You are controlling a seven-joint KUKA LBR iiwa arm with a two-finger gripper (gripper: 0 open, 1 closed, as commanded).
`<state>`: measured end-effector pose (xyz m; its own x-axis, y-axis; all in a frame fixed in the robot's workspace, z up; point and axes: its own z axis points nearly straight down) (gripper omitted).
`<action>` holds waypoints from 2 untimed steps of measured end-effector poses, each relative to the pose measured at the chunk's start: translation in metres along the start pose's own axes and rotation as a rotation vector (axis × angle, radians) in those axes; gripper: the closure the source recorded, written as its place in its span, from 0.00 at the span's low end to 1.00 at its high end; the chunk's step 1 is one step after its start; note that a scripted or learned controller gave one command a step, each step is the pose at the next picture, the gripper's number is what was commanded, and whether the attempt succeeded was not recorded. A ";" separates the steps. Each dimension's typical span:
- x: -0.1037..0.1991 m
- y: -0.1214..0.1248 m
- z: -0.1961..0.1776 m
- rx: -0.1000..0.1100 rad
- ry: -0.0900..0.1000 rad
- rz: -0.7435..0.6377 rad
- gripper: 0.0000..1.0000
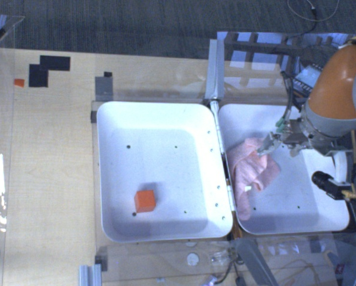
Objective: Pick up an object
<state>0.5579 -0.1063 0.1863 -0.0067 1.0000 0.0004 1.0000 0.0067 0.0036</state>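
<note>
Gripper (277,140) over crumpled pink cloth (252,170)
Finger state: cannot tell; soft folds near the bin wall could slip free.

table (47,177): pale wood, glare at 9 o'clock | floor (136,11): dark carpet at 12 | cable (312,8): loop at 1

Open floor across the left bin (166,124) around one orange block (145,201); pink cloth (252,168) crowding the right bin's (303,219) left side.
</note>
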 end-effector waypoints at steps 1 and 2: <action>-0.048 -0.011 0.090 -0.007 -0.002 -0.031 0.00; -0.023 0.021 0.095 -0.014 -0.003 -0.059 0.00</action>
<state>0.5790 -0.1294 0.0917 -0.0657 0.9978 -0.0033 0.9977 0.0658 0.0175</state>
